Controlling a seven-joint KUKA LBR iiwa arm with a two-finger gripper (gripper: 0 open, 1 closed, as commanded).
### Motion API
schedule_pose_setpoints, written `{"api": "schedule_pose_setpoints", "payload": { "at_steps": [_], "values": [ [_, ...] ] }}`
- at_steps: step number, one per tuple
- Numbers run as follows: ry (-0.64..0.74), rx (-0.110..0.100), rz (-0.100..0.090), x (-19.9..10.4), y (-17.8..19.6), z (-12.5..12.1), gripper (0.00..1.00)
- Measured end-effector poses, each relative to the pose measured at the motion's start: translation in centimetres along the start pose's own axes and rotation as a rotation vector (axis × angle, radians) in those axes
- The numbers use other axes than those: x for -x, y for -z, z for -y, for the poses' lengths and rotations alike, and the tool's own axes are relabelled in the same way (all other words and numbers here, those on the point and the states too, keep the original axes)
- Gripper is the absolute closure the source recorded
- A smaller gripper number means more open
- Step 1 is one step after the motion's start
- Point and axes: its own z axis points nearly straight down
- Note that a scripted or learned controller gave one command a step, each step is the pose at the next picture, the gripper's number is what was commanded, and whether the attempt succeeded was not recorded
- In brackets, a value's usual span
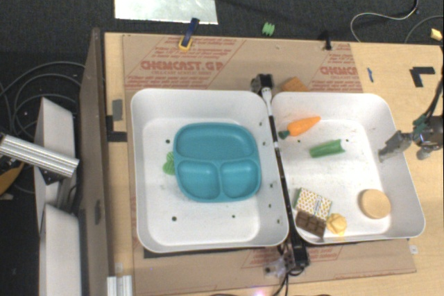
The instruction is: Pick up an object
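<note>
The right bin (pixel 388 114) holds an orange carrot (pixel 304 125) near its back left. A green pepper-like piece (pixel 326 148) lies just right of and below the carrot. A round tan disc (pixel 374 204) sits at the front right. A patterned packet (pixel 313 203), a brown chocolate piece (pixel 310 222) and a small yellow item (pixel 336 224) cluster at the front left. My gripper (pixel 394 146) hangs over the right bin's right rim, well right of the green piece and above the disc. I see nothing in it.
A teal divided plate (pixel 217 161) fills the middle of the left bin (pixel 156 218), with a small green item (pixel 168 163) tucked at its left edge. An orange-tan piece (pixel 294 84) lies on the bench behind the bins.
</note>
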Motion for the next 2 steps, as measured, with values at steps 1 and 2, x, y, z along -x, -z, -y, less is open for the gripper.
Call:
{"api": "schedule_pose_setpoints", "payload": {
  "at_steps": [1, 2],
  "values": [
    [0.005, 0.0, -0.001, -0.5, -8.7, -6.9, 0.0],
    [0.007, 0.0, -0.003, -5.6, -12.0, -10.1, 0.0]
  ]
}}
